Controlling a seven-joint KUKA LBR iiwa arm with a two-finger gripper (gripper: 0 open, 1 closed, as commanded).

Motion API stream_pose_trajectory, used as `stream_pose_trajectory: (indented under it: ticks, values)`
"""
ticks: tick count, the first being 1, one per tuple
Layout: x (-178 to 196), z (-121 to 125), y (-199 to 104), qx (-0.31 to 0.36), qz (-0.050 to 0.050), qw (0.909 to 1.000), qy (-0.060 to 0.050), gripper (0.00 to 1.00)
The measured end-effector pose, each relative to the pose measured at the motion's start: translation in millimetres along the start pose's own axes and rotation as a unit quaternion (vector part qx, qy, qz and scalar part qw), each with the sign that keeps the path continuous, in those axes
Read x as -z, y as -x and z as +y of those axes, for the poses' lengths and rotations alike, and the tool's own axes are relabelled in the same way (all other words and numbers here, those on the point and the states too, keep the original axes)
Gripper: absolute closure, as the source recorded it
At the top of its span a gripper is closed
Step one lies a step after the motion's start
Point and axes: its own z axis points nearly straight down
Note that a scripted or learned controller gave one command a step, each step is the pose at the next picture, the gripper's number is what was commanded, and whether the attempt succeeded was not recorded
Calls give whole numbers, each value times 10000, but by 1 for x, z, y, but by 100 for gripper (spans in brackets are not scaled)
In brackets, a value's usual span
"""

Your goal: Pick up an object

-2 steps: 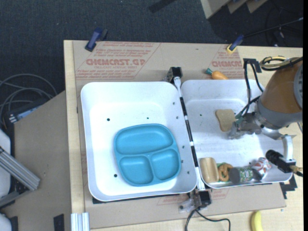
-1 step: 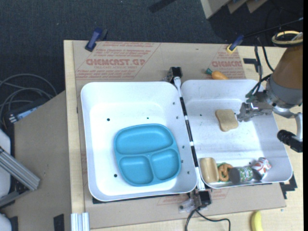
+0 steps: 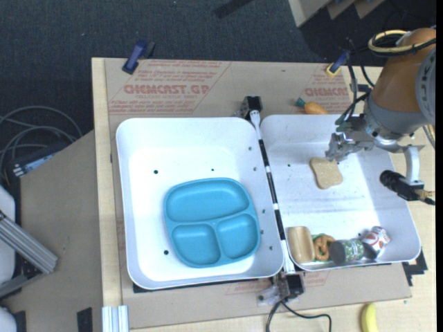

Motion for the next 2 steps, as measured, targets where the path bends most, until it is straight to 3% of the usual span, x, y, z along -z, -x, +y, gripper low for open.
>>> stream_pose_trajectory:
  ticks: [1, 2]
  values:
    - [-31, -56, 26, -10, -2, 10000, -23, 100]
    - [9, -30, 5, 2, -3, 10000, 1, 100]
